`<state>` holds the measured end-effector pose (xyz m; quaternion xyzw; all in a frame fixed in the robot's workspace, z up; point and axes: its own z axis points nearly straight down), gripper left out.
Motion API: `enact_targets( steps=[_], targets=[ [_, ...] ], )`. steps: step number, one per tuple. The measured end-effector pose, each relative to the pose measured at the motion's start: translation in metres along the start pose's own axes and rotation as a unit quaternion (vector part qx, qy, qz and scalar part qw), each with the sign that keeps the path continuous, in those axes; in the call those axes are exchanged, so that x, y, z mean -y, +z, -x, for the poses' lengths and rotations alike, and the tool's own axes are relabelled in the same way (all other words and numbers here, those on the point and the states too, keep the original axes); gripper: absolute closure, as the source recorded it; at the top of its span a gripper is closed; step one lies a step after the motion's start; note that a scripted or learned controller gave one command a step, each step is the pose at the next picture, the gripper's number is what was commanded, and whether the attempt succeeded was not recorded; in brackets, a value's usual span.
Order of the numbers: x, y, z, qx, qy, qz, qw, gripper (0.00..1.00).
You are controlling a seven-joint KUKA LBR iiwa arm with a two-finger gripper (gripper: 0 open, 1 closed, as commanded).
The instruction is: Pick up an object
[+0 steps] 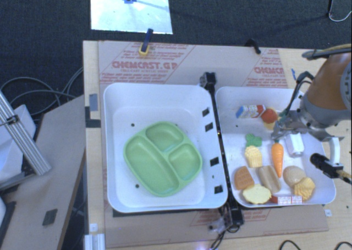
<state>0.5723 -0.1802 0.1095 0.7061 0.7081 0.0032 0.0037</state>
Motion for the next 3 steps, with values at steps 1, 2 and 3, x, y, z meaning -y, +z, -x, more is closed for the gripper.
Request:
enact_targets(
  steps=[1, 2, 3],
  targets=[
    [0.0, -0.061, 0.006, 0.0, 0.0, -0.003, 1.0, 1.0],
    [-0.001, -0.111, 0.006, 0.0, -0.001, -0.004, 1.0, 1.0],
    [-0.005, -0.118, -0.042, -0.001, -0.003, -0.004, 1.0, 1.0]
  ],
)
